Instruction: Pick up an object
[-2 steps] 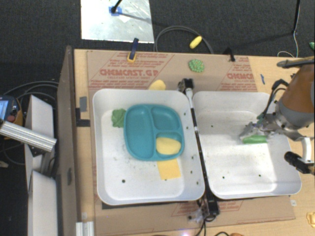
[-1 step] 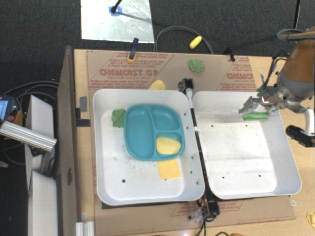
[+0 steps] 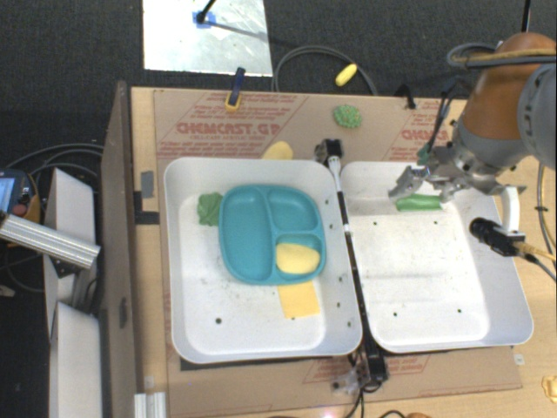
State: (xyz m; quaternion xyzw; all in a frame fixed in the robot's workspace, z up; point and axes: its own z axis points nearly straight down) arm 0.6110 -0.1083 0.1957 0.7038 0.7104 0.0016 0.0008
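Green bean-shaped object (image 3: 419, 203) lay flat near the far edge of the right bin (image 3: 435, 320), its long axis running roughly parallel to that edge. The gripper (image 3: 428, 184) hung directly above it, the arm (image 3: 505, 103) reaching in over the bin's far right corner; whether the gripper was parted or clamped could not be told, and nothing showed the object held. Judged from this view, the coming move turned on a short straight descent. In the left bin (image 3: 200, 320), a teal divided plate (image 3: 252, 233) carried a yellow piece (image 3: 298, 258).
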